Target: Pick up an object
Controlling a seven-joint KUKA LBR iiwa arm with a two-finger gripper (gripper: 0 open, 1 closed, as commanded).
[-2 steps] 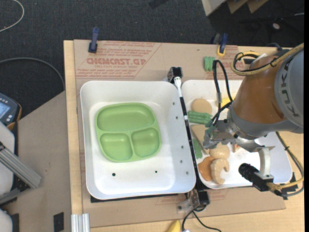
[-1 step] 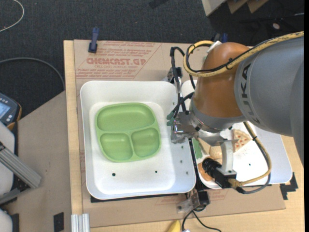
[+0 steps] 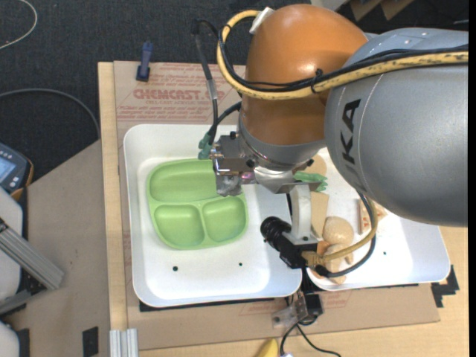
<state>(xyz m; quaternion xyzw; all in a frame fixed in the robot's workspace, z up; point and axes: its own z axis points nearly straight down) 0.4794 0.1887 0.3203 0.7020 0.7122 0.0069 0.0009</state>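
Observation:
A light green divided plate (image 3: 178, 199) lies in the left white bin (image 3: 149, 274). My gripper (image 3: 226, 183) hangs low over the plate's upper right rim, right at the edge; whether it touches the plate is not visible. A small dark green piece (image 3: 204, 148) shows just left of the gripper body. In the right bin (image 3: 420, 262) a beige rounded object (image 3: 337, 231) lies near the front left corner, with a green item (image 3: 312, 178) behind it and a tan strip (image 3: 364, 213) beside it. The arm hides much of the right bin.
The bins rest on a brown board (image 3: 167, 88) with red lettering. A blue clip (image 3: 144, 59) sits at the board's far left edge. Grey equipment (image 3: 22, 262) stands off the board to the left. Dark carpet surrounds the bench.

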